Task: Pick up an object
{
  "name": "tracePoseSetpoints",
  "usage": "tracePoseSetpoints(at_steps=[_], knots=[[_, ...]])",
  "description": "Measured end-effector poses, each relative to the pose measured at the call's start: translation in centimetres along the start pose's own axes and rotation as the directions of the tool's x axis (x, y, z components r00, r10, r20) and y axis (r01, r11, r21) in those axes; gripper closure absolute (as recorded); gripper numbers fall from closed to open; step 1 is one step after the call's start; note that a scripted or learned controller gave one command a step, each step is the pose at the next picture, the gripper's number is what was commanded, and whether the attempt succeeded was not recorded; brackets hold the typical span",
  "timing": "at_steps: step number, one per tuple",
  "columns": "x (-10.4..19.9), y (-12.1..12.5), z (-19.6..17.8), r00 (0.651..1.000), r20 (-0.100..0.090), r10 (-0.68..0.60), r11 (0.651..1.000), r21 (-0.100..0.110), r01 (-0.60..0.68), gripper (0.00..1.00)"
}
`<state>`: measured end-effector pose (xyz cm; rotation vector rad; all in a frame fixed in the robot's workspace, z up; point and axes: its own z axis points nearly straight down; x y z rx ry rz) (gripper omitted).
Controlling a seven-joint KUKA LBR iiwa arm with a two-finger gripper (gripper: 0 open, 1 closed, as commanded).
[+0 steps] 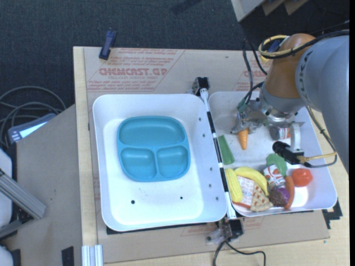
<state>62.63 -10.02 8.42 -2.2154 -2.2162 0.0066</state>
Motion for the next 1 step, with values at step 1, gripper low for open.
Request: tracePoseSetpoints(at_steps=[1], knots=[[5.37, -2.14, -10.09, 1.0, 0.002, -0.001, 1.0, -0.011, 0.001, 1.0]])
